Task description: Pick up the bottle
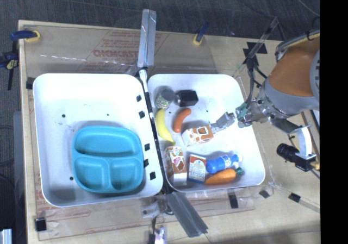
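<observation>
The near edge of the desk (98, 221) sits closest to view, bare wood with black clips along the rims of the 2 bins.

The left bin (54, 107) holds 1 thing: a blue tray (109, 158) with 3 compartments, lying flat toward the near side.

The right bin (239, 96) is crowded. Along its left wall lies a banana (162, 125), with a small tin (163, 99) behind it and a black block (186, 97) just beside that. An orange sausage-shaped toy (180, 119) lies near the banana. A spotted brown-and-white carton (197, 135) rests in the middle. At the near wall stand 2 small cartons (186, 164), and right of them lies the bottle (222, 162), blue with a white cap, on its side, touching a carrot (221, 177) that lies just in front of it.

The pincer (222, 123) hangs over the right bin, near the spotted carton and well behind the bottle, holding nothing; whether it is spread or closed I cannot tell.

To do this step well, I judge the arm should come toward the near wall, settle above the bottle's middle and turn so the closing line runs across the bottle's width. The carrot and the carton crowd it, so a straight, centred descent matters; an off-centre one risks catching the carrot or rolling the bottle.
</observation>
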`<state>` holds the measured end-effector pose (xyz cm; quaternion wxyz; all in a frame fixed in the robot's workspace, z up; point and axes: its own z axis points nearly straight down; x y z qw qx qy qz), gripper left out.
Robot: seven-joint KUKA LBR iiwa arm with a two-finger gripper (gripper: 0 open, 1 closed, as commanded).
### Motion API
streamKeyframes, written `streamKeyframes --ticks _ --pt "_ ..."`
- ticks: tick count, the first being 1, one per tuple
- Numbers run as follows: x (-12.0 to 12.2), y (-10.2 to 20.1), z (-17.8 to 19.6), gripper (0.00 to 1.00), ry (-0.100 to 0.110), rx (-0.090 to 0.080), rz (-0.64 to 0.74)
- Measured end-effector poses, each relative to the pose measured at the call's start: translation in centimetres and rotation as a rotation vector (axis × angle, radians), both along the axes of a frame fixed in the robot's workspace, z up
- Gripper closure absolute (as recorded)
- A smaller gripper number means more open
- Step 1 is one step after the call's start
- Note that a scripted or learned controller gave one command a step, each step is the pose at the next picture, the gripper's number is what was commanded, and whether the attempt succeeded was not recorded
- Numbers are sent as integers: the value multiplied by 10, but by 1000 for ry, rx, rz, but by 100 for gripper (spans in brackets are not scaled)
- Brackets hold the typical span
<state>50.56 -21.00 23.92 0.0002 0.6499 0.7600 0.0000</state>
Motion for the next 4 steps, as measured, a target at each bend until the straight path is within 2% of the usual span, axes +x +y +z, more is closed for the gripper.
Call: streamKeyframes --ticks 1,2,3,4 --pt "-20 1 -145 0 -1 2 554" --pt "-26 2 -145 0 -3 2 564" --pt "-25 2 -135 100 -4 1 568" --pt "-25 2 -135 0 -4 1 568"
